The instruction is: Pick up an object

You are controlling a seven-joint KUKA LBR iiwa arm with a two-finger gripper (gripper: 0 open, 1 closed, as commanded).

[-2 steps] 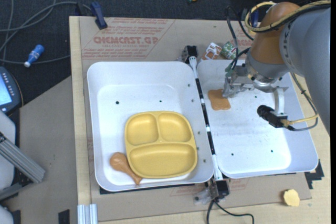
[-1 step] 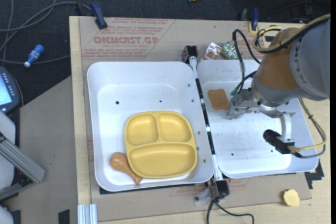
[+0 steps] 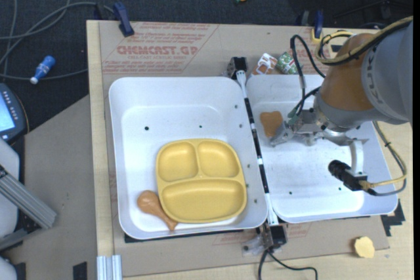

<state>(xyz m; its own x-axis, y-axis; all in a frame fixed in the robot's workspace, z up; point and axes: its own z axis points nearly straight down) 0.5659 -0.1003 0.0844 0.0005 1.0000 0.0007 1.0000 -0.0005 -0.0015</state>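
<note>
The left bin has bare white floor along its top and left sides. A yellow plate with three parts sits low in it — close to the bottom edge and the right wall. A tan toy chicken leg lies by the plate's lower left corner, touching it.

The right bin has lots of bare floor in its lower half. The grey arm bends in from the right, over this bin's top part. The gripper points left, very near a small brown block by the middle wall. I cannot tell if its fingers are apart or closed.
</note>
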